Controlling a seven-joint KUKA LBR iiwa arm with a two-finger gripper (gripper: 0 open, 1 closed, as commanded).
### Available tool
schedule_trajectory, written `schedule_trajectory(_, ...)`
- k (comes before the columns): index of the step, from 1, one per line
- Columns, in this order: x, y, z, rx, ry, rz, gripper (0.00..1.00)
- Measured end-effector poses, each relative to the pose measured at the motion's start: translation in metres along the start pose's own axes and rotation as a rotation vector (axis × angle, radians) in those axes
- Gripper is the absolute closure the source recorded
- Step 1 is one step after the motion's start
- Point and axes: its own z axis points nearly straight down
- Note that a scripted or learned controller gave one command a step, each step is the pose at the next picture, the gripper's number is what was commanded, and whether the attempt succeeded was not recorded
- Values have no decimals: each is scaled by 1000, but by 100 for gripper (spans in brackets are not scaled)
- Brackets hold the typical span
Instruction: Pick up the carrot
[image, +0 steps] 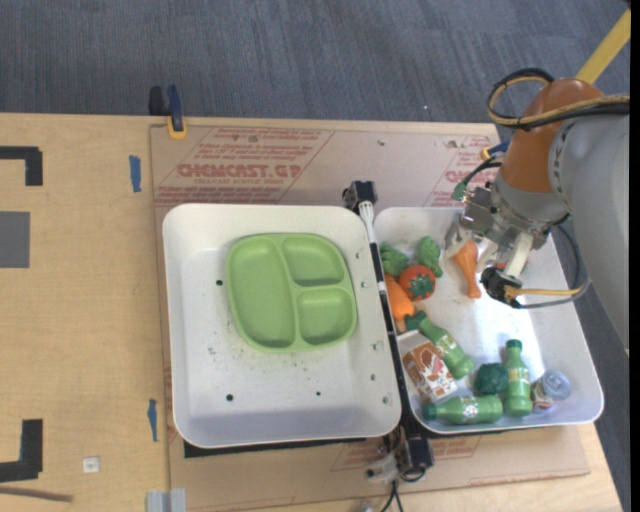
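Note:
The carrot (470, 272) is a small orange cone, pointing down and toward the camera, at the back of the right bin (572, 330). My gripper (478, 262) comes in from the right under the orange wrist band. It is shut on the carrot's thick end, which sits between its two fingers. The carrot's tip hangs free above the white bin floor.
In the right bin there are a red tomato (420, 283), green vegetables (396, 259), another orange piece (398, 301), a small carton (430, 371), green bottles (516, 377) and a can (552, 385). The left bin (190, 330) holds a green divided plate (292, 290).

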Motion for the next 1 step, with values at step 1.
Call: schedule_trajectory(1,91,-57,-81,3,0,160,100)
